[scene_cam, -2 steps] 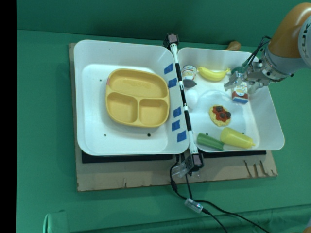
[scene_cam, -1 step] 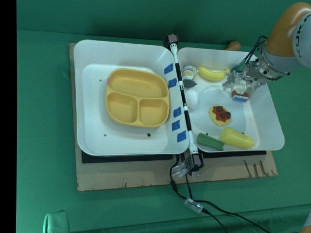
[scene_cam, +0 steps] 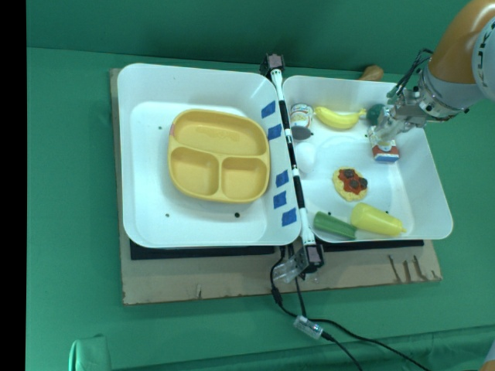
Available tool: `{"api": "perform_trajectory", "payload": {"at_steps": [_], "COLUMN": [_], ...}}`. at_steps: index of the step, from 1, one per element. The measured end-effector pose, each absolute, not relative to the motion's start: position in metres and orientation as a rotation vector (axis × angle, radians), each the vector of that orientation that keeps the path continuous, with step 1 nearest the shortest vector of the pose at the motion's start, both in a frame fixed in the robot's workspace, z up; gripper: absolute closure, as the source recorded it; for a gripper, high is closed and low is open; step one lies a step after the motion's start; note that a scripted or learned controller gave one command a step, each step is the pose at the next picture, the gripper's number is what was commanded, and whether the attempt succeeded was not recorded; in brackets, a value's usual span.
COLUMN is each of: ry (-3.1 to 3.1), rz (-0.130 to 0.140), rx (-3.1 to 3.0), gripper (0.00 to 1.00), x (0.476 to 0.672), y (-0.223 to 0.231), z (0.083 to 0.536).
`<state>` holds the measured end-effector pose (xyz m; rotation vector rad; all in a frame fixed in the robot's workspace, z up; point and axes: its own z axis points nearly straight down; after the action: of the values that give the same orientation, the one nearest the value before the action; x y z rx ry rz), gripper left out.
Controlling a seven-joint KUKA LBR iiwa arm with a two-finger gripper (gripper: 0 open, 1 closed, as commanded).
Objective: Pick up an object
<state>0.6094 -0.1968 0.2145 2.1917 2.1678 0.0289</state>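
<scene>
Glossy white plastic bins (scene_cam: 147,130); matt yellow tray (scene_cam: 219,154) (plastic); green cloth (scene_cam: 69,207).

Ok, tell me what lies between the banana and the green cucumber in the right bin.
In the camera view, the small pizza lies between the banana and cucumber.

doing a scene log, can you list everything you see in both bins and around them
divided plate: 1, yellow, in the left bin
left bin: 1, white, on the cardboard sheet
right bin: 1, white, beside the left bin
banana: 1, yellow, far part of right bin
small jar: 1, pale, left of banana
white egg-like item: 1, right bin near divider
pizza slice toy: 1, yellow with red, middle of right bin
cucumber: 1, green, near edge
yellow pepper: 1, right of cucumber
small carton: 1, white, red and blue, under the gripper
gripper: 1, grey, over right bin's far right
</scene>
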Motion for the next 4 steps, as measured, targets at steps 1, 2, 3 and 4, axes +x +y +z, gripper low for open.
{"api": "perform_trajectory", "payload": {"at_steps": [1,2,3,4], "ry": [2.168,2.186,2.166,2.166], "rz": [0.029,0.015,0.024,0.023], "rx": [2.192,2.201,2.189,2.189], "gripper": [0.0,0.0,1.0,0.0], "x": [0.609,0.629,0.632,0.632], "y": [-0.197,-0.194,-0.198,-0.198], "z": [0.214,0.198,0.216,0.216]}}
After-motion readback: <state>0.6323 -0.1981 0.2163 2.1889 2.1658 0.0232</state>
